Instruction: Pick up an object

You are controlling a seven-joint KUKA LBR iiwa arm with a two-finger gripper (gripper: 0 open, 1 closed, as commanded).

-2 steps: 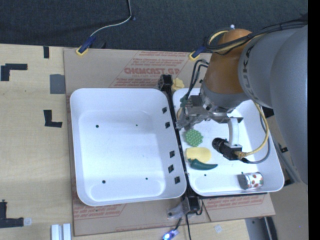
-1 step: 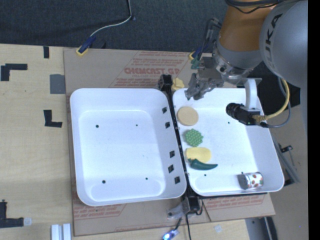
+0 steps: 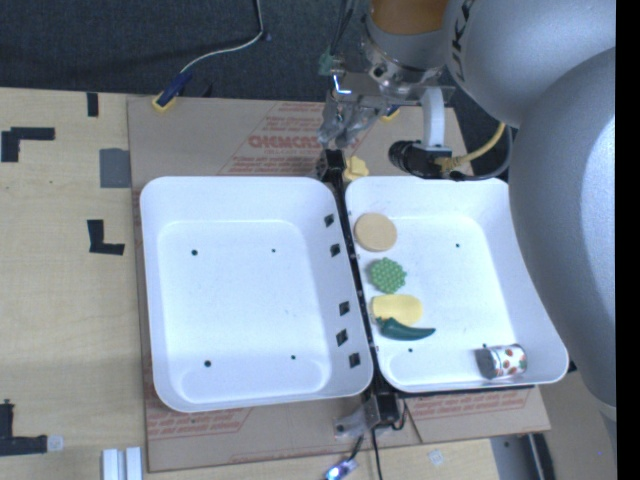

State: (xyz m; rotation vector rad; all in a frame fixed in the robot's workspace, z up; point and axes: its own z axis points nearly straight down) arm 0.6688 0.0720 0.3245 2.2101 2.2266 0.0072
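the left bin (image 3: 240,298) sat beside the right bin (image 3: 450,288), whose left side held a tan disc (image 3: 376,232), a green ball (image 3: 388,273), a yellow piece (image 3: 397,307) and a dark green pepper (image 3: 408,332); a can (image 3: 501,361) lay near right. the tool (image 3: 345,128) hung beyond the far rim, its state untellable, nothing visibly held. seemingly the approach step; next, descend onto one object.

Single fixed camera above bench (image 3: 60,268), looking down at slant on both bins (image 3: 165,268); moderately near, probably.
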